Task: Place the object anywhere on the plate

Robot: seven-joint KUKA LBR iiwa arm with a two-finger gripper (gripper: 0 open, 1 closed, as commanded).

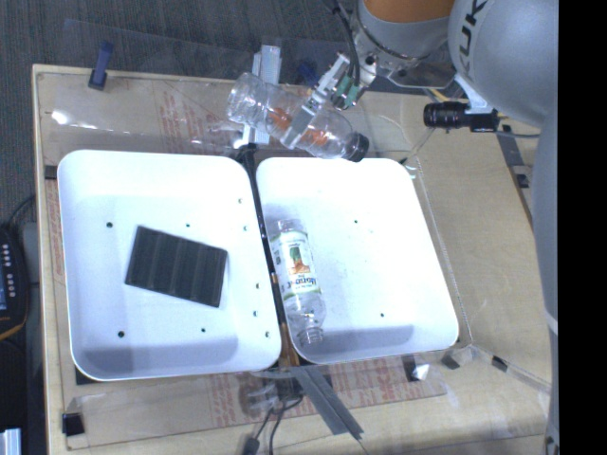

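A clear plastic bottle (297,278) with a green and orange label lies on its side in the right bin (379,254), close against that bin's left wall, its cap end toward the front. The plate (177,265) is a dark ridged rectangle lying flat in the middle of the left bin (95,197). My gripper (261,112) hangs above the back rim where the two bins meet, well behind the bottle and up-right of the plate. Its end looks translucent and cluttered, and I see nothing clearly held in it.
The grey arm (493,36) with its orange band comes in from the upper right. A black fitting (460,115) sticks out beside it behind the right bin. Cables and brackets (285,396) sit at the front edge between the bins.
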